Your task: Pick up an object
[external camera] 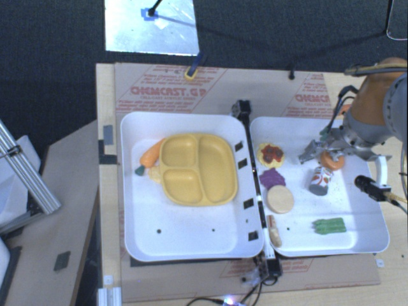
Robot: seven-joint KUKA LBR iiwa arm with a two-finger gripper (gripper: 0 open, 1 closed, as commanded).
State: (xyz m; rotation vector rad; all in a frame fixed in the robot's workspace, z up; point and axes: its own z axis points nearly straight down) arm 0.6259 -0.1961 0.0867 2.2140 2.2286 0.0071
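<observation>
Tool (326, 153) low in the right white bin (366, 231), near the table's right edge, fingers pinching the orange-capped grey bottle (320, 177). Bottle upright near that bin's middle.

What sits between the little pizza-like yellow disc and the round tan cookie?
A purple toy cluster lies between the yellow disc and the tan cookie, seen in the camera view.

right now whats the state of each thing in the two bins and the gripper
yellow divided plate: flat in the left bin, nothing in its compartments
carrot: lying against the plate's left edge
pizza slice: flat in the right bin
purple piece: lying beside the tan disc
small bottle: tilted, below the gripper
green piece: lying flat, apart from the rest
gripper: low over the right bin
</observation>
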